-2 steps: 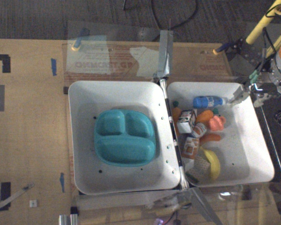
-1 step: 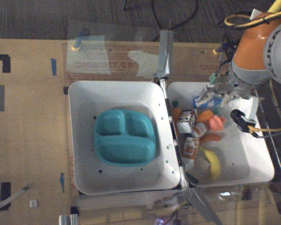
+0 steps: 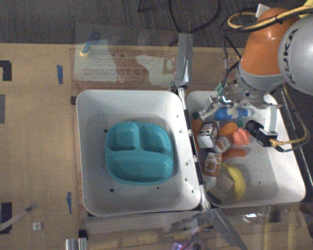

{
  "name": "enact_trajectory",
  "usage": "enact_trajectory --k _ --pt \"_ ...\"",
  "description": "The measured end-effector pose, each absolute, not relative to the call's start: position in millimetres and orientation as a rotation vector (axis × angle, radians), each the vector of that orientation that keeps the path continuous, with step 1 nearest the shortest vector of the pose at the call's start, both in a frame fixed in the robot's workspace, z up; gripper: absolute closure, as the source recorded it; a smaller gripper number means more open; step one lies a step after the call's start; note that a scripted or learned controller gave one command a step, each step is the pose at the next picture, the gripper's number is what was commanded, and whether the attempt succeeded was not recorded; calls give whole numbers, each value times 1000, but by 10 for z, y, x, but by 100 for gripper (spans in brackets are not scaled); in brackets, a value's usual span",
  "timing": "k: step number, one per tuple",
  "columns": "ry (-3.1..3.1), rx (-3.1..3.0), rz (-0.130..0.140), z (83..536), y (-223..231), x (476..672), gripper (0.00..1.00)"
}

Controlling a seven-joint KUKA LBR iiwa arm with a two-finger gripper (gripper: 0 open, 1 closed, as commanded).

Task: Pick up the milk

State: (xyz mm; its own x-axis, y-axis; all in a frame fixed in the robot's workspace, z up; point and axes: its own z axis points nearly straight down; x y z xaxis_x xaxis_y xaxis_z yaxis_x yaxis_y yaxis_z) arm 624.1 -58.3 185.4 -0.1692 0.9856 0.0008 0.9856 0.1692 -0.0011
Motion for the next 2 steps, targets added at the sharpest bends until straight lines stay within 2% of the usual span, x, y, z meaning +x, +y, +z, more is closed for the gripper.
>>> enact_trajectory --k 1,2 --pt "-2327 -2116 -3 1852 -387 6434 0" --pt "-2214 -2232 -2 939 -1055 5877 0"
